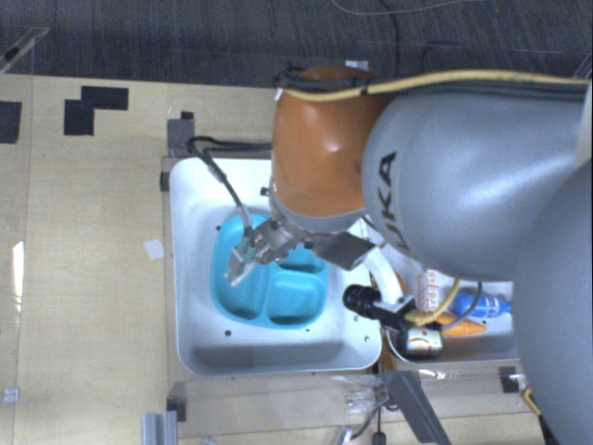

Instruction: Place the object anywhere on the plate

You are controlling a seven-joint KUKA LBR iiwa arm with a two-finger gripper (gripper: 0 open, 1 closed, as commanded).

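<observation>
One arm, two white bins, one blue plate.

The gripper (243,260) hangs over the left side of the divided blue plate (278,299), which lies in the left bin (199,341). Whether it grips anything cannot be told. The right bin (500,346) holds several items, among them one orange-and-blue bottle (477,315); which is the task's object is unclear.

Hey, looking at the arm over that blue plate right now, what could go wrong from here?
The end effector sits low over the blue plate, near its left rim, so a further descent could strike or tip the plate. The arm hides much of the right bin, so clutter there, like the bottle, can't be checked. A cable trails close to the wrist and might snag.
</observation>
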